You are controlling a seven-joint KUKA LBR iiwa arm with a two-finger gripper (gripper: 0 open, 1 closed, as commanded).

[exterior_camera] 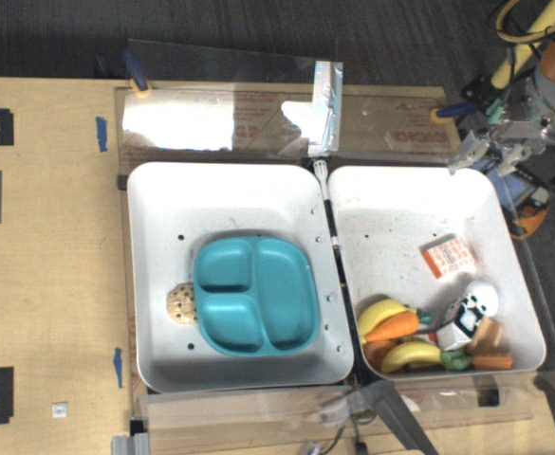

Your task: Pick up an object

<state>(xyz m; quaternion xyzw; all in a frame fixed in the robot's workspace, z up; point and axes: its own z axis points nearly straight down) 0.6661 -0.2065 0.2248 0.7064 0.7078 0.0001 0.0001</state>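
White plastic, both bins (154, 197), set side by side so the arm has one to take from and one to drop into, I'd guess. Its gripper (490, 145) hangs off past the far right corner, clear of everything; whether it's spread or closed I cannot tell. Well below it, heaped in the right bin's near corner: two bananas (383, 313), a carrot (394, 326), other bits. One orange packet (448, 255) lies nearer it. One teal tray (255, 294) and one cookie (181, 303) sit furthest away.

The cookie (181, 303) sits half hidden behind the teal divided plate (255, 293), and the arm (533, 93) is cut off at the right edge.
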